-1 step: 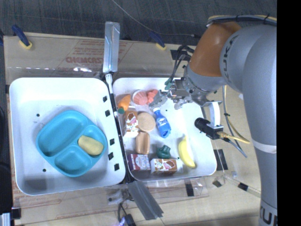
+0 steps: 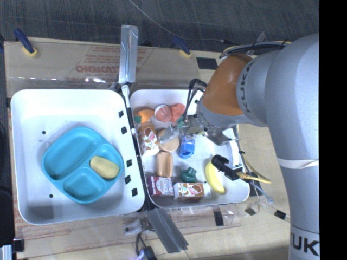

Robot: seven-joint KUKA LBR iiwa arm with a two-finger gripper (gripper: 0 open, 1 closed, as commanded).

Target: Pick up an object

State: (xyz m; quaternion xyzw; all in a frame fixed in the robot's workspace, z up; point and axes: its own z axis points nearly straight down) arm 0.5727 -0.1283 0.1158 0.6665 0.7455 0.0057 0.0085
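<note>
My gripper [image 2: 174,129] hangs low over the upper middle of the right bin [image 2: 234,145], reaching in from the right under the orange-banded wrist. Directly under and around it lie a tan round item [image 2: 169,143], a brown-and-white packet [image 2: 149,140] and a small blue bottle [image 2: 187,147]. Behind it sit an orange [image 2: 143,114], a pink round piece [image 2: 162,112] and a red piece [image 2: 178,111]. Nothing is visibly lifted.
Nearer the front of the right bin are a tan bread roll [image 2: 164,164], a green toy [image 2: 188,174], a banana [image 2: 215,179] and two small cartons [image 2: 161,186] [image 2: 190,190]. The left bin [image 2: 27,123] holds a blue divided plate [image 2: 70,158] with a yellow lump [image 2: 104,167] on it.
</note>
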